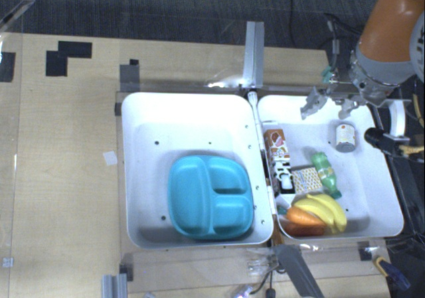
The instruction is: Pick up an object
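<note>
While the two-finger gripper [328, 105] hangs spread and empty, the small white cylindrical container [344, 137] lies just below it in the right white bin [385, 190]; probably light, rigid and slippery, best pinched across its round body

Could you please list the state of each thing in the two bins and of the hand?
Hand: open, holding nothing, above the right bin.
Blue divided plate: flat, right way up, in the left bin.
Small jar: upright.
Green bottle: lying down.
Bananas: resting partly on the carrot.
Snack box: lying along the divider.
</note>
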Available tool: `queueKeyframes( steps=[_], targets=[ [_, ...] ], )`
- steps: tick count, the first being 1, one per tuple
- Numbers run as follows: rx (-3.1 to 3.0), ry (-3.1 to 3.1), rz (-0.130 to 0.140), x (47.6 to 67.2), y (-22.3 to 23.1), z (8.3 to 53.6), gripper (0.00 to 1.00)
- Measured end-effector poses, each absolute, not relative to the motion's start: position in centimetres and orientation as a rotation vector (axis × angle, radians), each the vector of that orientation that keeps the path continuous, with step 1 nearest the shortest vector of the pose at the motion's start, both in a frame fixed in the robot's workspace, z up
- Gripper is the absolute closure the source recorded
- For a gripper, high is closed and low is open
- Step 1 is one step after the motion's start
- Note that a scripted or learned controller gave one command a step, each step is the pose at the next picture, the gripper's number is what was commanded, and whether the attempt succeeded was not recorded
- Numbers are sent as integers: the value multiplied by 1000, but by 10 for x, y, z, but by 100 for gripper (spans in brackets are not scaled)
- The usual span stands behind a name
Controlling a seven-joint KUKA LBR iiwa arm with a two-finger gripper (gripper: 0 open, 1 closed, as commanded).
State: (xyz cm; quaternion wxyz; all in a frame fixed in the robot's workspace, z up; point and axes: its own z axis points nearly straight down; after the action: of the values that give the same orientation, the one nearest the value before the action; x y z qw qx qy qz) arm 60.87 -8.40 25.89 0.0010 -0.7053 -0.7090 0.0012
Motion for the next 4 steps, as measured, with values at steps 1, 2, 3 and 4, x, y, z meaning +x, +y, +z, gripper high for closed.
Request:
queueKeyframes(
  steps=[1, 2, 3, 4],
  targets=[
    [-2386, -2044, 1, 561, -95, 182, 0],
    [-2357, -2076, -1, 508, -72, 194, 0],
    [-2241, -2198, 2, 519, -148, 130, 0],
    [-2257, -2209, -28, 508, -164, 94, 0]
  ],
)
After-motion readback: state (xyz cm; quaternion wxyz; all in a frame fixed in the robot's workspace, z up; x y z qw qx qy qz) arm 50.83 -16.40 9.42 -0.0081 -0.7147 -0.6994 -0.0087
